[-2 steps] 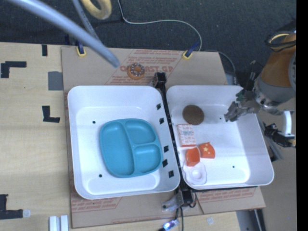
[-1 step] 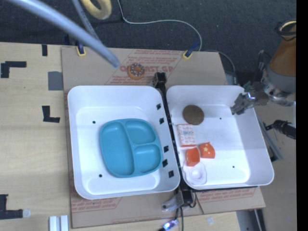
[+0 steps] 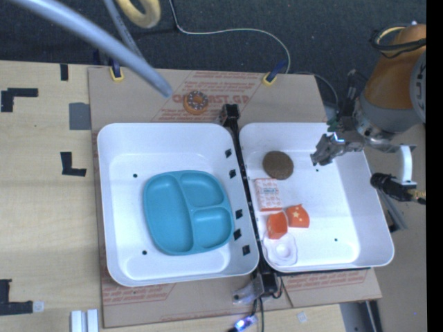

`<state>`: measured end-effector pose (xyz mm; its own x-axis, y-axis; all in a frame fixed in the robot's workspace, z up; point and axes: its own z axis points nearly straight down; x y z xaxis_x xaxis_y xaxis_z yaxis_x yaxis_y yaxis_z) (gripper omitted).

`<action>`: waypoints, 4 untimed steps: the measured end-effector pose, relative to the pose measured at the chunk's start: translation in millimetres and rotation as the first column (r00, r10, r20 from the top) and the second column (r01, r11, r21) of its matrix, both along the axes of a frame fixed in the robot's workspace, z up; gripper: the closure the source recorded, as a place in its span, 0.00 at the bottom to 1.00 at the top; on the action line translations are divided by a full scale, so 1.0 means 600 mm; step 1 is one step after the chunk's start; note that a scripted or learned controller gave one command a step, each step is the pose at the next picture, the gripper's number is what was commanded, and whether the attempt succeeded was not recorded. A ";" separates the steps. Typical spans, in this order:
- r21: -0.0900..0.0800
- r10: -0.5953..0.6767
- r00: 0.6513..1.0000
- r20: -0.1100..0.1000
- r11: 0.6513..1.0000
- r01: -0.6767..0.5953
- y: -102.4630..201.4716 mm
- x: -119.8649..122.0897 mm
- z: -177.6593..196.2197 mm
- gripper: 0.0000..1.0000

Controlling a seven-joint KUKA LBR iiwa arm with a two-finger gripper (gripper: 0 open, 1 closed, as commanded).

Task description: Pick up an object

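In the right bin [image 3: 346, 206] lie a round brown cookie-like disc [image 3: 277, 164], a pink-and-white packet [image 3: 268, 194], a red-orange block [image 3: 297, 216] beside a smaller orange-red piece [image 3: 276, 225], and a white cup-like object [image 3: 283, 250] near the front left corner. My gripper [image 3: 324, 151] hangs over the bin's far right part, to the right of the brown disc and apart from it. Nothing shows between its dark fingers.
The left bin [image 3: 118, 158] holds a blue divided plate [image 3: 187, 210]. A black divider with clips [image 3: 239, 185] runs between the bins. A grey pole [image 3: 90, 30] crosses the upper left. Cardboard lies under both bins.
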<state>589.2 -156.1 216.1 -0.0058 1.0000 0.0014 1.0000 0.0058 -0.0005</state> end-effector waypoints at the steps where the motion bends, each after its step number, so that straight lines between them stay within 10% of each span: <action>1: -0.001 0.000 1.000 -0.002 1.000 0.000 0.094 0.004 -0.016 1.00; 4: 0.000 -0.001 1.000 -0.002 1.000 0.001 0.341 -0.005 -0.002 1.00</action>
